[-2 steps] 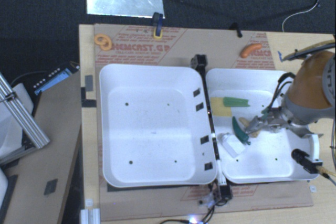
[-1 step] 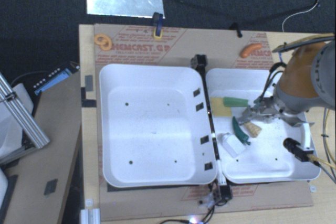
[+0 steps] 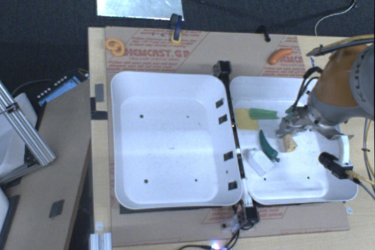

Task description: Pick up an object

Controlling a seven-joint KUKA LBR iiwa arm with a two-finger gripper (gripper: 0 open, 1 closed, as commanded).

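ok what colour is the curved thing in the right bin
Dark green curved object, clearest in the camera view.

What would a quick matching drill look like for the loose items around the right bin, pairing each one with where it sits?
Things:
1. orange sausage-shaped toy
2. tan block
3. dark green curved piece
4. pretzel-shaped ring

Places:
A. in the right bin, just below the pincer
B. on the board beyond the right bin
C. on the board's far left corner
D. in the right bin, left of the tan block

Pairs: 1-B, 2-A, 3-D, 4-C
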